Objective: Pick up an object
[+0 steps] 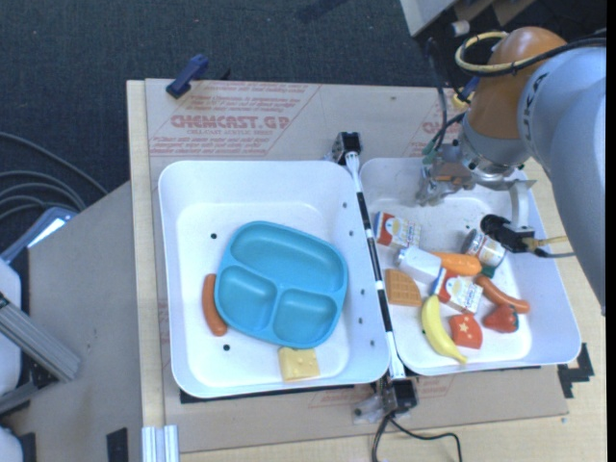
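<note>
Your hand (435, 183) hovers over the right white bin's (558, 340) far end; its grip state cannot be told. Nothing is lifted: the yellow plastic banana (438, 329) lies near, unpicked.

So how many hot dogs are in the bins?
2: one hot dog in the left bin, left of the blue tray; another in the right bin's pile. More may be hidden.
</note>
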Robot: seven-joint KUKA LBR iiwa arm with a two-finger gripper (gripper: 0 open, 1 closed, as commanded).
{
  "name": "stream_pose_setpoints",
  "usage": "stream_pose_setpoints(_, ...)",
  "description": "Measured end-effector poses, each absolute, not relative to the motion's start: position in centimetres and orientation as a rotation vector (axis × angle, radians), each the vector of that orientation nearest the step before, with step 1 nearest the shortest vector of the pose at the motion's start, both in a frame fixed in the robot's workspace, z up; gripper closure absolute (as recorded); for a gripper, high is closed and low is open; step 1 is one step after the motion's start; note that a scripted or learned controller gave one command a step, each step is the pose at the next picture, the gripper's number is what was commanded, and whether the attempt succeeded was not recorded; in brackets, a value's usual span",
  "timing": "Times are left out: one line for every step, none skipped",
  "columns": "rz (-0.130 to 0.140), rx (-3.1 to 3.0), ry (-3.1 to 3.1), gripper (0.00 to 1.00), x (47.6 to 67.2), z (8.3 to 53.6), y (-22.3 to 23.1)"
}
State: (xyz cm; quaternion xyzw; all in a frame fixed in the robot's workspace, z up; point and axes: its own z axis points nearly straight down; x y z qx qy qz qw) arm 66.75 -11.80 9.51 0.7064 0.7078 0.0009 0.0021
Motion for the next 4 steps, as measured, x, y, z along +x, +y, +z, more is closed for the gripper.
stream_pose_setpoints(0.002, 2.217, 2.221, 0.0, 66.7, 9.5, -11.8)
stream_pose_setpoints(0.001, 2.221, 2.221, 0.0, 61.0, 8.5, -11.0)
stream_pose_setpoints(0.001, 2.22, 2.222, 0.0, 66.6, 8.5, -9.5)
stream_pose_setpoints(0.0, 2.224, 2.225, 0.0, 59.5, 8.4, -14.4)
